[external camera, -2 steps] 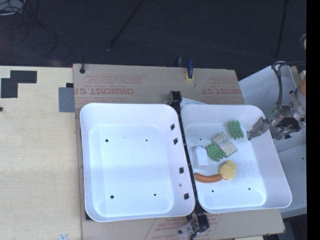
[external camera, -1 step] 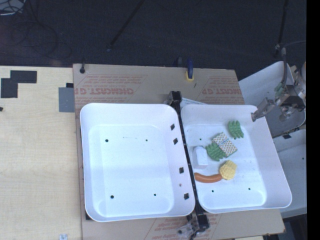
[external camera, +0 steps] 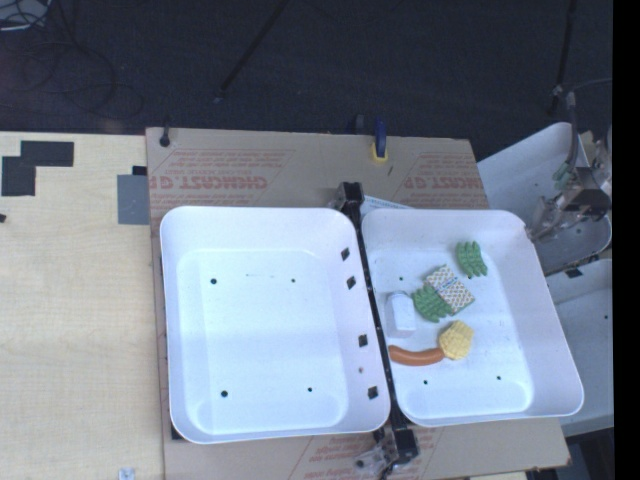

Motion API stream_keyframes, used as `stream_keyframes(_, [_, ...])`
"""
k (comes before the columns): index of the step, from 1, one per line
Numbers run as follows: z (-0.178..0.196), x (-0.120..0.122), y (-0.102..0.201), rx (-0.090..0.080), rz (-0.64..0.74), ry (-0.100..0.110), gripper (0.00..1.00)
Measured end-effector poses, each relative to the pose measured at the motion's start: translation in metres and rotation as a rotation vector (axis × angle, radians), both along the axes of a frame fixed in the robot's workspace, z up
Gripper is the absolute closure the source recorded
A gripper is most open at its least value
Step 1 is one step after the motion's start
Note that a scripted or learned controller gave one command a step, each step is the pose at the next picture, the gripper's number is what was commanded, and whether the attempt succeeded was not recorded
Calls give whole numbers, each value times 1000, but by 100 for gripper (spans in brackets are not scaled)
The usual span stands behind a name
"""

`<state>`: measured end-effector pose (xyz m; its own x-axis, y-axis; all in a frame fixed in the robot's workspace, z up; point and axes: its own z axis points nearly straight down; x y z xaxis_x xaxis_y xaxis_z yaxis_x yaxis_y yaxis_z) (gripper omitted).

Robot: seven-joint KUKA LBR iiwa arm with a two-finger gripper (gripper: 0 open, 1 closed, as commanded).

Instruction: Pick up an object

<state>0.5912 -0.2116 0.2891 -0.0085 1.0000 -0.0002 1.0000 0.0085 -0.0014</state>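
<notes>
Objects cluster [external camera: 440, 313] sits centre of right bin [external camera: 545, 368]; gripper [external camera: 575, 203] at frame's right edge, upper right of cluster; opening unreadable.

The arm [external camera: 585, 193] at the right edge is cut off, its gripper indistinct

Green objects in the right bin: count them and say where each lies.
2. One green object lies near the right bin's far side. The other green object sits mid-bin, against the patterned block. More could hide beneath that block.
</notes>
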Motion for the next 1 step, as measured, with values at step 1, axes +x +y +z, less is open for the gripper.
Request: stream_keyframes(1, [31,-119,45,3,-11,2,100])
